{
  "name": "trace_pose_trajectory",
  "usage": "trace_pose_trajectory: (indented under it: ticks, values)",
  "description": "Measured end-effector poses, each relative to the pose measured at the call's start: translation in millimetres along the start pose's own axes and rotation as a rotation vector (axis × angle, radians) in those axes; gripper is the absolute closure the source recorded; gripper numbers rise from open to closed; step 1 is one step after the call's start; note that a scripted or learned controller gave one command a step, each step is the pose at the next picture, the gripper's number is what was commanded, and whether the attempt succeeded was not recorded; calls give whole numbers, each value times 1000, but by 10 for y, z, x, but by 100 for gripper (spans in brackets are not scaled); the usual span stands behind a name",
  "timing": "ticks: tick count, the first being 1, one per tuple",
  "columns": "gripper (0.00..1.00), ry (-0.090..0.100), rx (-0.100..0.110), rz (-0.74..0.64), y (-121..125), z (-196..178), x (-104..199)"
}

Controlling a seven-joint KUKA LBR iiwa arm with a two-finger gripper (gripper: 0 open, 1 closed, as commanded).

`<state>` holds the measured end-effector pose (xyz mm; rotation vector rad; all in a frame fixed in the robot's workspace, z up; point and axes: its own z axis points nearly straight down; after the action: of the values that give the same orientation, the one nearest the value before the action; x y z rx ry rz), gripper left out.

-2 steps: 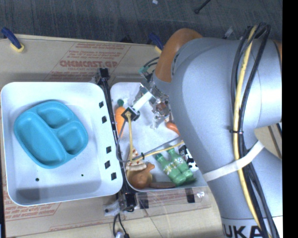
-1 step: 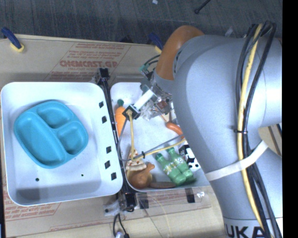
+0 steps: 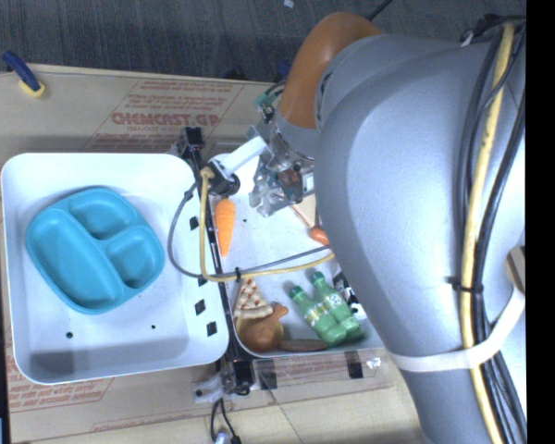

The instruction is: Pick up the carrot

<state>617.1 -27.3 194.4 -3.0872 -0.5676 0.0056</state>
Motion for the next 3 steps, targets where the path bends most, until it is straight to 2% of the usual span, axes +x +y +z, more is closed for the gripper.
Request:
trace_pose_trajectory:
  ticks: [1, 2, 3]
  values:
    - [0, -4, 2, 3, 5, 22, -15]
    - [0, -2, -4, 133, 13, 27, 7]
    - [0, -8, 6, -39, 529, 764, -433]
